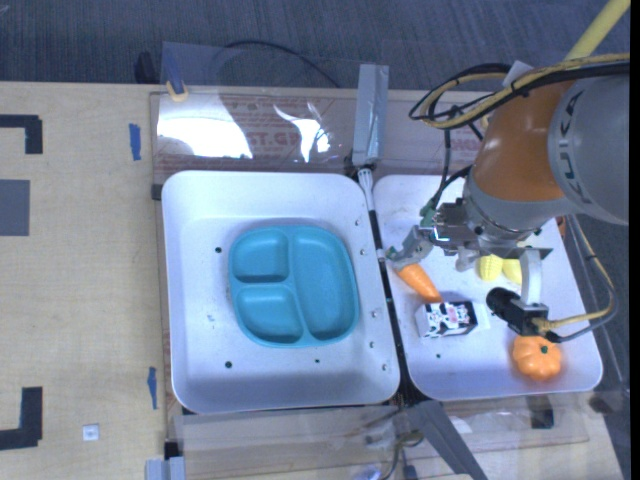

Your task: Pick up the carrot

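We see the carrot [421,281] crowded — right bin's [585,373] left wall just beside it, a black-and-white toy [446,318] near below, the arm [520,163] overhead; room opens toward the front edge.

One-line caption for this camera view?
Gripper poised above carrot in right bin; blue tray in left bin.

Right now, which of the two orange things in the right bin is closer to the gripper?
The carrot, the long tapered one by the bin's left wall, just below the gripper. The round orange pumpkin sits further off, toward the bin's lower right corner.
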Action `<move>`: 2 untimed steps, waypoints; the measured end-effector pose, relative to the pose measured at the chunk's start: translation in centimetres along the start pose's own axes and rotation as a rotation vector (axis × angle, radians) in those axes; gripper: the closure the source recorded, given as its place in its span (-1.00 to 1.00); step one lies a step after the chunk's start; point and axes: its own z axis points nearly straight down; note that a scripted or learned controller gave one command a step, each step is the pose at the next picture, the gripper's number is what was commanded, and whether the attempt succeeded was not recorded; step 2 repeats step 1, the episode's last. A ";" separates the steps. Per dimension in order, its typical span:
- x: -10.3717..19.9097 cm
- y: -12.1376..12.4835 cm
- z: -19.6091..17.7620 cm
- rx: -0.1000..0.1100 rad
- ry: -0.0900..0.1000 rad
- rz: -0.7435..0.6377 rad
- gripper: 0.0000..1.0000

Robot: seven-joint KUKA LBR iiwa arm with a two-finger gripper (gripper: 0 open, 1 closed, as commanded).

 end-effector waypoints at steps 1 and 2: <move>-7.7 2.8 4.6 -0.001 -0.005 -0.069 -1.00; -7.7 2.8 4.6 -0.001 -0.005 -0.069 -1.00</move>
